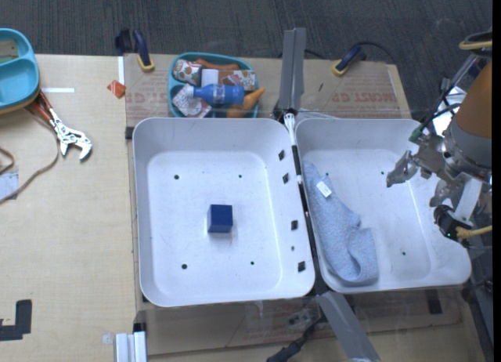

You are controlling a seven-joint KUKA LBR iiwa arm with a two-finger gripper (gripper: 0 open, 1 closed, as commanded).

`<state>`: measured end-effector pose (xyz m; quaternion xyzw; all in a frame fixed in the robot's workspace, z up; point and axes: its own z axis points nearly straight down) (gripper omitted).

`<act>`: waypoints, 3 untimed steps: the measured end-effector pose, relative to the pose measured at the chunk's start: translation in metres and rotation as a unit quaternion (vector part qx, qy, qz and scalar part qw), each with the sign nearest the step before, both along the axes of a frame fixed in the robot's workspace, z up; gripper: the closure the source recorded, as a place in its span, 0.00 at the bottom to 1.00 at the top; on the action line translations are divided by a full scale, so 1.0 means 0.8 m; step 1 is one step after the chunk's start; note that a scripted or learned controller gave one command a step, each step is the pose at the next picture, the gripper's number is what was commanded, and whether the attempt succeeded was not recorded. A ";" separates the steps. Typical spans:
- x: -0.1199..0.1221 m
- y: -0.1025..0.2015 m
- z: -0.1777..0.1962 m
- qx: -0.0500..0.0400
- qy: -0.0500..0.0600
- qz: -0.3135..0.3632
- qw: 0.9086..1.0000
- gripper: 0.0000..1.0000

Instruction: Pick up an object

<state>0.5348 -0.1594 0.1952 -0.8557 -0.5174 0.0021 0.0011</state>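
Far left of the frame: a teal tray (14, 70) at the upper left edge of the worktop (70, 258), with a wrench (69, 139) lying just below and right of it. Upper centre, beyond the bins: a small teal basket (178, 66) crowded with mixed items.

Left bin (149, 219): we note one blue block (221, 219), sitting alone near the middle of the floor, well apart from every wall. A clear candidate for the pick.

Right bin (407, 266): a grey-blue cloth (340, 231) with a white tag lies along the bin's left side, bunched at its lower end. The second candidate.

Right edge of frame: the tool (411, 166) hangs over the right part of the right bin, apart from the cloth and far from the block. We cannot tell how it is set; nothing is visibly in it.

Risks, as we judge them:
- The cloth is limp; a pinch on a flat stretch may slide off or lift only a fold that slips out.
- The cloth lies close to the wall between the bins, so a descent there could strike the rim.
- The block calls for a long traverse across that wall; slight misalignment could nudge it aside on the smooth floor.
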 end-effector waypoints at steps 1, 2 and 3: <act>0.008 0.012 0.108 0.000 -0.002 0.041 0.999 0.00; 0.047 0.088 0.050 0.000 0.000 -0.018 1.000 0.00; 0.085 0.045 0.093 -0.001 -0.001 -0.065 0.998 0.00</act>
